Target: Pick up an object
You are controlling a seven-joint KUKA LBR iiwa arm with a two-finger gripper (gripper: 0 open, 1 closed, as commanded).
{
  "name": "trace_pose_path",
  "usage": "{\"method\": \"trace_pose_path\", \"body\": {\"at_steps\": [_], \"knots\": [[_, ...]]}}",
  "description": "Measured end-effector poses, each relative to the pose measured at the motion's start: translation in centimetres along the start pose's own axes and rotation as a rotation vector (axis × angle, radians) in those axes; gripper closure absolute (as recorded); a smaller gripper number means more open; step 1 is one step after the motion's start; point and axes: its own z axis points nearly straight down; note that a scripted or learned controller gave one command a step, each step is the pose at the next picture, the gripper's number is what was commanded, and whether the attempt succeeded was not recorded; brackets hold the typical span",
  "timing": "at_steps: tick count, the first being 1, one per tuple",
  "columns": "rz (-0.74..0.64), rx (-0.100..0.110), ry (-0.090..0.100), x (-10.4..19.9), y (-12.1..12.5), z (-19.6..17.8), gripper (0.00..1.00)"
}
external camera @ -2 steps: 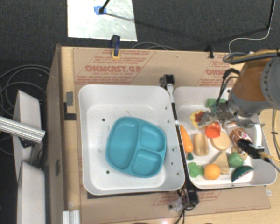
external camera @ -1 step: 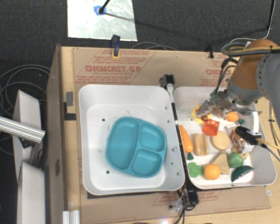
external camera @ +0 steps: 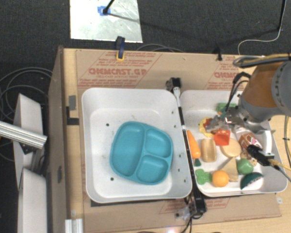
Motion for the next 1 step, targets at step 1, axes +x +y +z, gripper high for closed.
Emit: {"method": "trace_pose_path", "body": {"at_steps": [1], "knots": [[-0.003, 0.039, 0.018, -1.28, 4.23, 0.27, 0.0]]}}
